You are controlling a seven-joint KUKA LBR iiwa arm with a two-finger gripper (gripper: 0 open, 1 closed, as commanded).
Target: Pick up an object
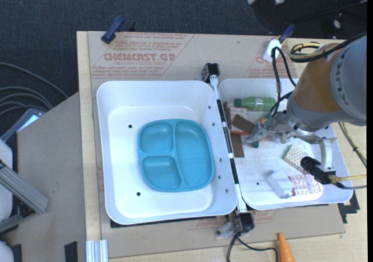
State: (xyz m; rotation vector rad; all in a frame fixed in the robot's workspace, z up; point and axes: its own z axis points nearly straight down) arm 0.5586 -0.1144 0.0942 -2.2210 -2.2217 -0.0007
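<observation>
Grey arm with orange band [326, 89] is seen reaching into right shallow white bin [256, 197]. Two-finger gripper [256, 136] is positioned low over bin's left part, beside brown flat packet [240, 122]. Finger opening cannot be told; no grasp is visible. Green plastic bottle [254, 103] is laid near far wall. Red-and-white patterned packets [298, 184] are laid near front. Blue three-compartment plastic tray [176, 154] is laid in left white bin [116, 138].

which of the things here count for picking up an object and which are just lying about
For the job:
- two-finger gripper on the grey arm, low in the right white bin
- green plastic bottle
- brown flat packet
- red-and-white patterned packet
- pale checked wedge

Lying about:
- blue three-section plastic tray in the left white bin
- blue clamp
- orange tool handle
</observation>
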